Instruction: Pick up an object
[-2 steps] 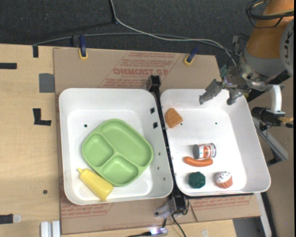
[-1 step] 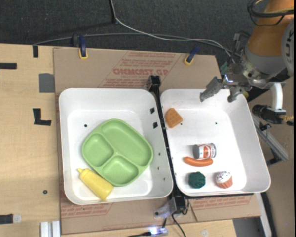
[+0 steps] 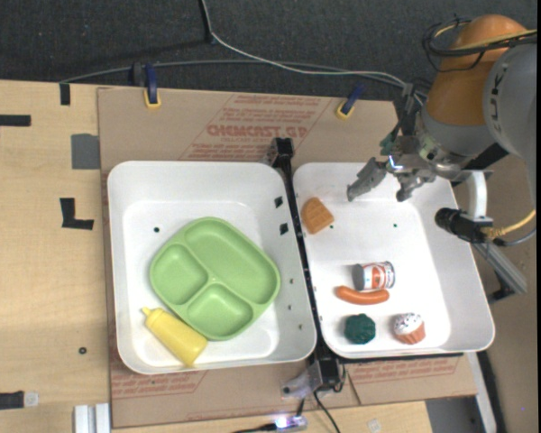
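My gripper [image 3: 380,186] hangs open over the far edge of the right bin [image 3: 451,269], its two dark fingers spread with nothing between them. A tan bread slice [image 3: 317,215] lies to the gripper's left near the bin's far left corner. Further toward the front are a small can [image 3: 373,276], an orange hot dog [image 3: 362,296], a dark green piece [image 3: 360,329] and a cupcake [image 3: 408,328].
The left bin [image 3: 131,197] holds a green divided plate [image 3: 215,278] and a yellow squeeze bottle [image 3: 173,335] at its front left. A black clip [image 3: 282,150] sits where the two bins meet at the back. Cables run over the cardboard behind.
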